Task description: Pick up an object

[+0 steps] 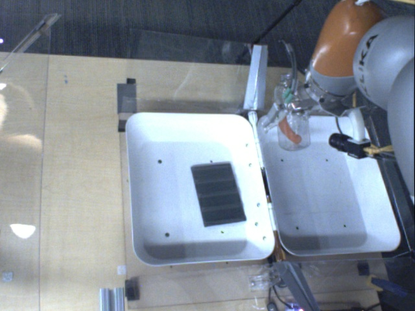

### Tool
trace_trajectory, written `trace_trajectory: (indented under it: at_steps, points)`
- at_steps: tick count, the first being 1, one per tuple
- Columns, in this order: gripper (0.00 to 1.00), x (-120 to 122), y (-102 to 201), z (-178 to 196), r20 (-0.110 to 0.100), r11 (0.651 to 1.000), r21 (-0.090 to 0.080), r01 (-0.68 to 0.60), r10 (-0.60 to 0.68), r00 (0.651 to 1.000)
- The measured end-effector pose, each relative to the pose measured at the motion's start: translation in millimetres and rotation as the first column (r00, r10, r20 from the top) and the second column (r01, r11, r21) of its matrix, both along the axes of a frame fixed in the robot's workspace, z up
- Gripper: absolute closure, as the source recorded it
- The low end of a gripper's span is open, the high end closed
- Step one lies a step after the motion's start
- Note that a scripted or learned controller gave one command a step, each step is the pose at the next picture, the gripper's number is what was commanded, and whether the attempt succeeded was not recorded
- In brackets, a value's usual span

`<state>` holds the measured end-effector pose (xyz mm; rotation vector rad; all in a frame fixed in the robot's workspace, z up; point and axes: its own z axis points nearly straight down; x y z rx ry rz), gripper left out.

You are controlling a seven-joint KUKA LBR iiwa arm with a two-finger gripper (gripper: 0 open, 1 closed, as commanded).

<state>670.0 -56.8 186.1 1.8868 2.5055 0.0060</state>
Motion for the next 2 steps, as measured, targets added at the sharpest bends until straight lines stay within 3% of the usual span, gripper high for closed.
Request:
trace_trajectory:
  at_steps: [1,2]
  points:
    - [1.00,-0.4,33.7,47.2,-0.001,0.990,0.001,0.139,-0.139,0.990]
    - [1.00,-32.0,53.7,-1.5,-0.004,0.994,0.001,0.108,-0.108,0.994]
